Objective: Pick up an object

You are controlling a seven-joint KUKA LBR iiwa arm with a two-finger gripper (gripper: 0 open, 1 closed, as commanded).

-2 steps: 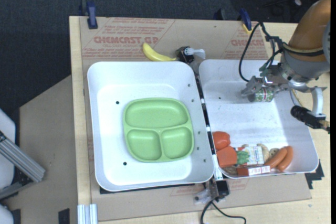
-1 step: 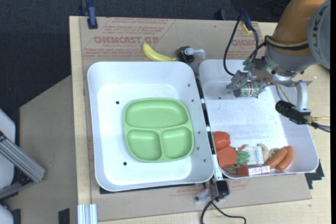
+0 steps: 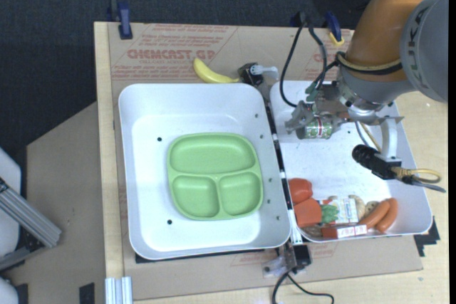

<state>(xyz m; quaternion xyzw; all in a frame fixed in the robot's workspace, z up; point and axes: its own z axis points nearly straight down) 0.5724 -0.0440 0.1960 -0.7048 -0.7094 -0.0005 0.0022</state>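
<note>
The gripper (image 3: 318, 126) sits low in the right bin (image 3: 417, 153) with a small can (image 3: 318, 130) between its 2 closed fingers, so the grasp looks made; next comes a steady straight lift.

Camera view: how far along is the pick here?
Done: the gripper is down in the right bin, at a small can. In hand: whether it grips the can cannot be told. Left: lifting an object clear; the food items lie untouched at the near end.
</note>
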